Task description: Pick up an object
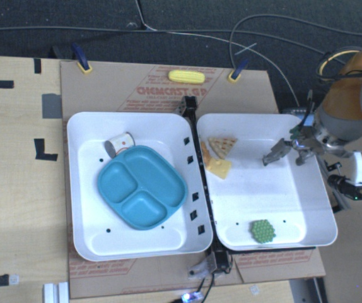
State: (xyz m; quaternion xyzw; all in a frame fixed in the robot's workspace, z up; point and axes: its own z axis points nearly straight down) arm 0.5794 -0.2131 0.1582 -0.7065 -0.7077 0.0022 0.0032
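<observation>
Two end effector [288,154] fingers spread apart; nothing between; above right bin [307,226]

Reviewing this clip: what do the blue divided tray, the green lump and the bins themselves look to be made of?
Blue tray: likely moulded plastic, smooth with a soft sheen and rounded compartment walls. Green lump: bumpy, matte surface, possibly a rubber or plastic toy vegetable; too small to settle. Left bin and right bin: white, thin-walled, glossy, apparently formed plastic with rolled rims.
</observation>
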